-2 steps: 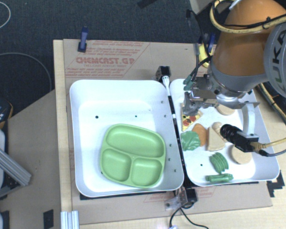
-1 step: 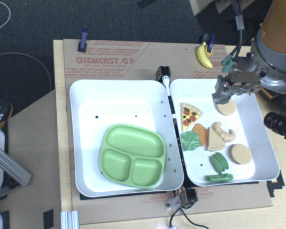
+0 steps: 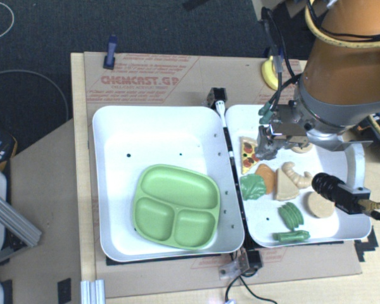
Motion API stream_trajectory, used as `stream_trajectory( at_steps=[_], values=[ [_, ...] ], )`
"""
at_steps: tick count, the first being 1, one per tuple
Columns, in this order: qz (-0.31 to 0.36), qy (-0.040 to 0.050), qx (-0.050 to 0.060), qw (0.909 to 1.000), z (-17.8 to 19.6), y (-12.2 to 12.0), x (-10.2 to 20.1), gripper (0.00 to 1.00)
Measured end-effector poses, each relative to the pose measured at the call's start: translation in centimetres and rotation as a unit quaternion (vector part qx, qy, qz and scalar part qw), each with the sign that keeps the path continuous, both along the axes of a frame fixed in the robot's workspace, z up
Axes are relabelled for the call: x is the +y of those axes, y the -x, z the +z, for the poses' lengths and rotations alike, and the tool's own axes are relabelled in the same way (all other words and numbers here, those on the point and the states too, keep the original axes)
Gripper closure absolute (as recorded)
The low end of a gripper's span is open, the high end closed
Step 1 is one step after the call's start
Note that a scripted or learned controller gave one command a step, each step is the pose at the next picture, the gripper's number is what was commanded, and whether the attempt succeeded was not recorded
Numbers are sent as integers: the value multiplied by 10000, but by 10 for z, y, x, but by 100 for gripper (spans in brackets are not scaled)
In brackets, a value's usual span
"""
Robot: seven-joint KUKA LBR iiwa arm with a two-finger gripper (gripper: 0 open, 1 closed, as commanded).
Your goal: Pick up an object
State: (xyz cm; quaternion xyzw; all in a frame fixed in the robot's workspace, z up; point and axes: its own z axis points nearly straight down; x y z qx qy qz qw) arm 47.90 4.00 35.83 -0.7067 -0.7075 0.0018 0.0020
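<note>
In the right bin (image 3: 266, 230) lie several toy foods: a pizza slice (image 3: 247, 156), an orange-brown piece (image 3: 266, 175), a green leafy piece (image 3: 253, 187), a beige croissant-like piece (image 3: 294, 177), a tan round (image 3: 319, 205), a green pickle (image 3: 291, 215) and a green bean pod (image 3: 291, 236). My gripper (image 3: 266, 148) hangs over the bin's upper left part, just right of the pizza slice and above the orange-brown piece. Nothing shows between its dark fingers.
The left bin (image 3: 114, 170) holds a green sectioned plate (image 3: 176, 206). A black divider rail (image 3: 227, 138) runs between the bins. A black cylinder (image 3: 334, 191) on the arm's side reaches over the right bin. A yellow object (image 3: 269, 73) lies behind the right bin.
</note>
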Motion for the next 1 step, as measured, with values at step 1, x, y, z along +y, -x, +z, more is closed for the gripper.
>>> stream_trajectory(
  at_steps=[1],
  values=[
    [-58,7,-8,10000,-21,-10,-98,100]
  ],
)
